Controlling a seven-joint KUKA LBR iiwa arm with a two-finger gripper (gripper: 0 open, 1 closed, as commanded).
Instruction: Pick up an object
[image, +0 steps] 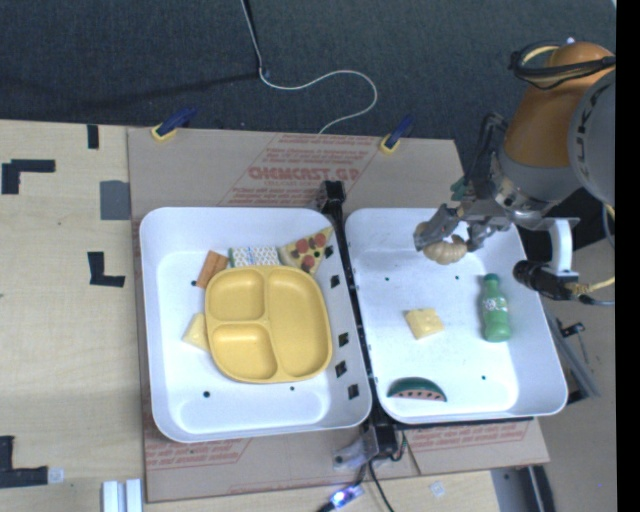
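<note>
My end effector (445, 237) right over tan lump (447, 251) in right bin (520, 390); grip state unclear tbh. Center first, then lift straight up.

A sheet of brown cardboard (300, 165) with red printing lies on the desk (50, 300) under both white bins, pinned at its far edge by two blue-and-yellow clamps (175, 122) (one toward each far corner). A thin white cable (320, 80) loops over the dark carpet (120, 50) beyond. Black tape marks (100, 268) dot the desk's left side.
</note>
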